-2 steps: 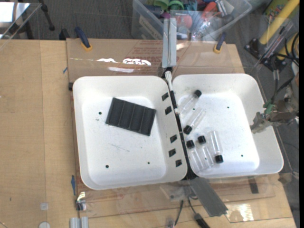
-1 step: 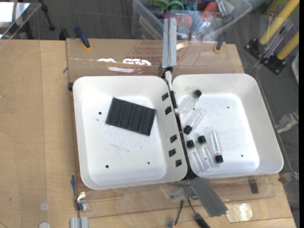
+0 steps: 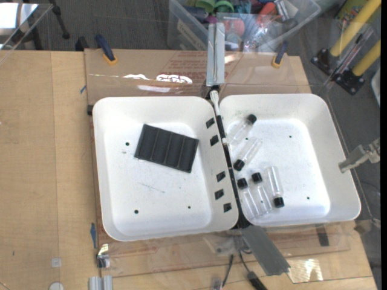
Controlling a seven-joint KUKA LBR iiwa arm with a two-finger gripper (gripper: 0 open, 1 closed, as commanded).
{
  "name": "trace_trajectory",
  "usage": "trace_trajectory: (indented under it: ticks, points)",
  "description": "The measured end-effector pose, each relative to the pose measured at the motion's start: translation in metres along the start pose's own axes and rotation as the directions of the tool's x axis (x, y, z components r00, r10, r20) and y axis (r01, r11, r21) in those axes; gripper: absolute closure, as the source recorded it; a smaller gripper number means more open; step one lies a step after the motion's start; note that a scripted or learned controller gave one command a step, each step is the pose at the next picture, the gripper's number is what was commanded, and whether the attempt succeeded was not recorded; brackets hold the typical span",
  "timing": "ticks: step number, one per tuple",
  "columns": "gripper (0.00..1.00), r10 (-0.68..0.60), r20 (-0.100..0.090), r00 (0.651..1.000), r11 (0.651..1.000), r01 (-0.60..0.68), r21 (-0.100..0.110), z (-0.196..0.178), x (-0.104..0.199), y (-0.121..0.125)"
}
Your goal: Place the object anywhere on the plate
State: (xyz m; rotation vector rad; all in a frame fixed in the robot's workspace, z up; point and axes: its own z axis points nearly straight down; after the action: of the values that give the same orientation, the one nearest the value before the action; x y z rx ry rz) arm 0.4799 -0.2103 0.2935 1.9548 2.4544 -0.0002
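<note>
A black ridged rectangular plate point(image 3: 167, 148) lies flat in the left bin point(image 3: 115, 216), slightly turned, toward its back middle. Several small clear vials with black caps lie scattered in the right bin point(image 3: 320, 119). One vial point(image 3: 243, 127) rests near the back left with its cap pointing away. Another vial point(image 3: 247, 154) lies slantwise beside the divider. A cluster of vials point(image 3: 265, 192) sits at the front left of that bin, some upright-looking caps among them. Nothing rests on the plate.
A row of black clips point(image 3: 219, 175) runs along the divider between the bins. A clear tub of colourful items point(image 3: 242, 5) stands behind the bins. A metal bracket point(image 3: 363, 156) juts in at the right edge, and a grey flat piece point(image 3: 266, 252) lies in front.
</note>
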Motion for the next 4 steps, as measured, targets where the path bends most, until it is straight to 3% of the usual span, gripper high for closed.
trace_trajectory:
  ticks: [2, 3, 4]
  points:
    - [0.0, 0.0, 0.0, 1.0, 1.0, 0.0, 0.0, 0.0, 0.0, 0.0]
    - [0.0, -0.193, -0.004, 0.981, 0.981, 0.193, 0.002, 0.027, -0.013, -0.003]
    - [0.0, -0.365, 0.0, 0.931, 0.931, 0.365, -0.001, 0.017, -0.013, -0.002]
